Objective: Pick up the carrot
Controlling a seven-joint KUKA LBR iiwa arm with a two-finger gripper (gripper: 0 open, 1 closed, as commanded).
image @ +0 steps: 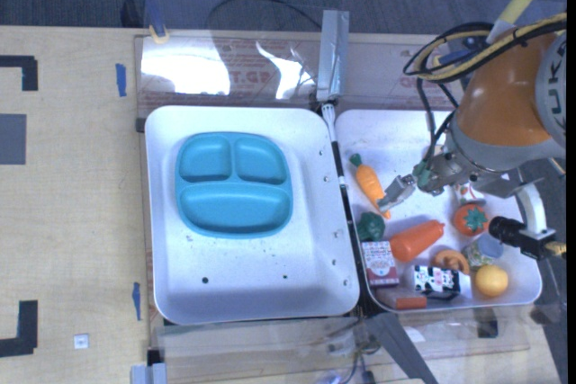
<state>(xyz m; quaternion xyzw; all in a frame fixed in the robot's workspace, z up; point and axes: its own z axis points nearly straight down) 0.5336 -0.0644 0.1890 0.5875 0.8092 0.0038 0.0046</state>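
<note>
Orange carrot lies in the right bin toward its nine o'clock side; the hand hangs just beside it at three o'clock, fingers parted, gripping nothing.

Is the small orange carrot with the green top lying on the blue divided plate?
No, the small orange carrot lies in the right white bin, while the blue divided plate sits in the left one.
</note>
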